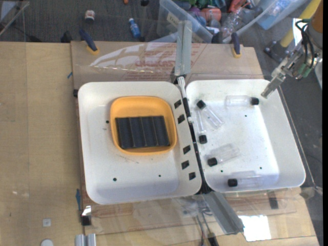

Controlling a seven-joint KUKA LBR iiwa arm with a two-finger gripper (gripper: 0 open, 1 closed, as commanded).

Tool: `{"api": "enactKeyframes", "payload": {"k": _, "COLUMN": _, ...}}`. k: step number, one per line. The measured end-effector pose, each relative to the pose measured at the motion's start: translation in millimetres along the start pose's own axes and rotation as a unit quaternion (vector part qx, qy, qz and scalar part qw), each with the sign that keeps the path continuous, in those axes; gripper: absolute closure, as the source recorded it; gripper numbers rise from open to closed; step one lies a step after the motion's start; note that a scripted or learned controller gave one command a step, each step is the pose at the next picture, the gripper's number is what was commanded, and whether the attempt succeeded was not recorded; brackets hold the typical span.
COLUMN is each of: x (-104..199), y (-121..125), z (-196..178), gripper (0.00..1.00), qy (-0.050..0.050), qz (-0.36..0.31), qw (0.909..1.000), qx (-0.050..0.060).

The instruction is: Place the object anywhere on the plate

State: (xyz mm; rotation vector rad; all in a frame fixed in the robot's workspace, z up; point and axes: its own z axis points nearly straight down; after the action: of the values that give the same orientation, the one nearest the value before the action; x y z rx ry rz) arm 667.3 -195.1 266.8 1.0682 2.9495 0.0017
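Vials [220, 155] lie well left of jaws [268, 89].

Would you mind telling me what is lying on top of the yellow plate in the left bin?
A dark ribbed rectangular block lies flat on the yellow plate, covering most of its floor. The plate surface beneath the block is hidden, so anything under it cannot be seen.

Wooden bench [36, 137] with two white bins [97, 178] side by side.
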Motion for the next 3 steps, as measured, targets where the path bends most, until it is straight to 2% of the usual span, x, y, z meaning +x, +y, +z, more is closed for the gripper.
{"api": "enactKeyframes", "payload": {"k": 1, "x": 5, "y": -7, "z": -5, "gripper": 0.00, "qy": -0.001, "qz": -0.157, "qw": 0.9876, "qx": 0.000}}
{"api": "enactKeyframes", "payload": {"k": 2, "x": -1, "y": -13, "z": 4, "gripper": 0.00, "qy": 0.000, "qz": -0.171, "qw": 0.9852, "qx": -0.001}}
{"api": "enactKeyframes", "payload": {"k": 3, "x": -6, "y": -24, "z": 7, "gripper": 0.00, "qy": -0.001, "qz": -0.307, "qw": 0.9517, "qx": -0.001}}
